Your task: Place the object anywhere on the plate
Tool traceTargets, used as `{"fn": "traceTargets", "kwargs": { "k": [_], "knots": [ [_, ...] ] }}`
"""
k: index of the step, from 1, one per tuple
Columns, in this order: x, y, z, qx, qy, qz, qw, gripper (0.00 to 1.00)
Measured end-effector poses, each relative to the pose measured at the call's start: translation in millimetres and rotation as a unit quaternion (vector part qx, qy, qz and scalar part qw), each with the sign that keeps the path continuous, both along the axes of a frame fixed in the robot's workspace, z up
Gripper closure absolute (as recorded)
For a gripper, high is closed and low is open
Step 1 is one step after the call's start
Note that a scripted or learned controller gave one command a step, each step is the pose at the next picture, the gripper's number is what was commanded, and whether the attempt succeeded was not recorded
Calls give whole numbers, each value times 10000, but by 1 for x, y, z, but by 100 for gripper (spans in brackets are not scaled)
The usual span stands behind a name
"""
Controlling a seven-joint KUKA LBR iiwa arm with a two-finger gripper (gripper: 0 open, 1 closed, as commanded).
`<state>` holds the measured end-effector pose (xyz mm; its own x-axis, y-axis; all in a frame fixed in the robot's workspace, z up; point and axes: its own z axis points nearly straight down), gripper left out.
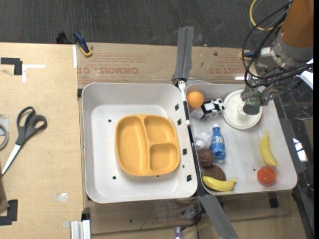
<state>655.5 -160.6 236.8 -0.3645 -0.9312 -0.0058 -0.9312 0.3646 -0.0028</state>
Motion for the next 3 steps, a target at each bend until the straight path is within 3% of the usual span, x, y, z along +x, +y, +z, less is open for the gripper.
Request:
{"fn": "traceTargets", "kwargs": {
  "k": [1, 2, 3],
  "knots": [
    [-32, 59, -41, -5, 10, 393, 9992, 100],
    [-28, 132, -45, -6, 12, -193, 9998, 100],
    [-66, 214, -45, -6, 13, -171, 9999, 100]
  ]
}}
